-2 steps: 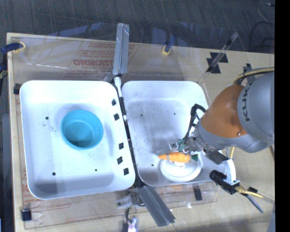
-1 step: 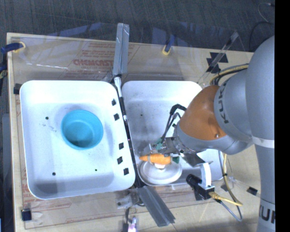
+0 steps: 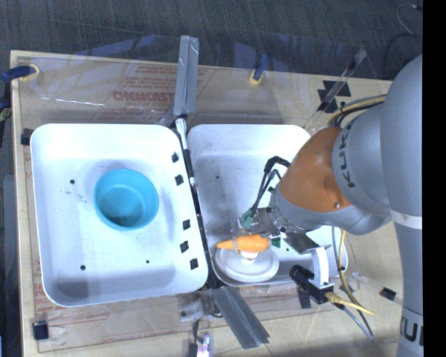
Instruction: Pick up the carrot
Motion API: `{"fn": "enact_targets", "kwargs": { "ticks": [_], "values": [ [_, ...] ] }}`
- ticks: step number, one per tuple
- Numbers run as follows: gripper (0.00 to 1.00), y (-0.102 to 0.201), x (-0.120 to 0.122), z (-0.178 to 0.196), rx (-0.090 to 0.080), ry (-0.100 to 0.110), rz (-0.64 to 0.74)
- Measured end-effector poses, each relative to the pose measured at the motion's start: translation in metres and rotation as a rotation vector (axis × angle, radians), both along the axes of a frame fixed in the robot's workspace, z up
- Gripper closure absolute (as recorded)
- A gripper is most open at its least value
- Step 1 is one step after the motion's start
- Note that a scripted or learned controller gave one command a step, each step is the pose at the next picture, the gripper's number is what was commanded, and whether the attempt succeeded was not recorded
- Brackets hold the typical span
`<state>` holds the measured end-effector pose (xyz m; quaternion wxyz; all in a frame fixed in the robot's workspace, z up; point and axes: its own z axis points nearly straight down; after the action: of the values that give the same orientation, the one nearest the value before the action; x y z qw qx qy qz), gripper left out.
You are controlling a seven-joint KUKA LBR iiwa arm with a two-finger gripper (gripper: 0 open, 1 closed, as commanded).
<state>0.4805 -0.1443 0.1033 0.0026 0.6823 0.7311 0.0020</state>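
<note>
Carrot (image 3: 247, 244): one, on one white plate (image 3: 244, 268); one blue bowl (image 3: 126, 198).

Hidden under the orange wrist band: the end effector (image 3: 264, 233), so no reading of its fingers. Covered too, the right bin's (image 3: 230, 143) right wall and the carrot's (image 3: 245, 244) right end. Cut off at the right edge: the arm (image 3: 401, 162).
</note>
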Motion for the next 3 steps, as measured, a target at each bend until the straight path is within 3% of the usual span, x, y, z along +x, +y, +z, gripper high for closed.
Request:
{"fn": "enact_targets", "kwargs": {
  "ticks": [1, 2, 3],
  "values": [
    [1.00, 0.058, 0.022, 0.089, 0.002, 0.007, -0.170],
    [0.00, 0.058, 0.022, 0.088, 0.002, 0.007, -0.170],
    [0.00, -0.006, -0.003, -0.011, 0.002, 0.006, -0.139]
  ]
}}
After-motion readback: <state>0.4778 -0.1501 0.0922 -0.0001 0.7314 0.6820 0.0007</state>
